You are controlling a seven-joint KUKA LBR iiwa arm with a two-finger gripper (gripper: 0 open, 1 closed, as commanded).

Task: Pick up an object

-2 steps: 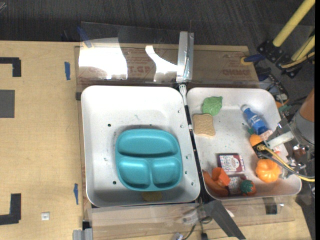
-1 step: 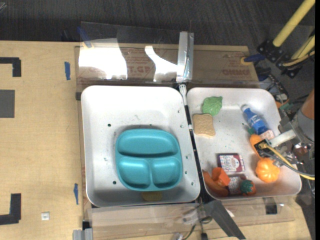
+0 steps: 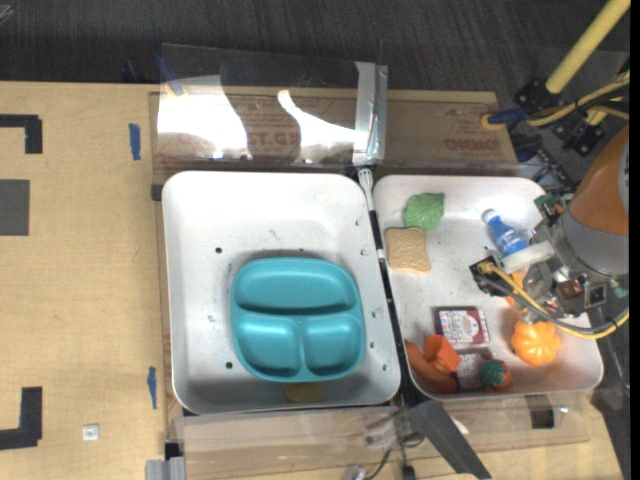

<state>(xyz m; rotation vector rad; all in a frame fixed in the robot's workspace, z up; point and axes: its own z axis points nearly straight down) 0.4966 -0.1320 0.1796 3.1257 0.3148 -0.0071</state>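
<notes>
Clutter was gathered in the right bin (image 3: 462,190), so the gripper (image 3: 537,293) was poised there, just at 12 o'clock of a small orange pumpkin (image 3: 535,342), judged the likely target. Whether it was clenched or released could not be told.

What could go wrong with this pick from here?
1. The gripper hangs between the bottle and the pumpkin, both close by. Coming down, it may knock one aside instead of grasping it.
2. The pumpkin is round and lies near the right bin wall, so it may roll, or the gripper may strike the wall.
3. The box crowds the orange toy, and lifting one may drag the other.
</notes>
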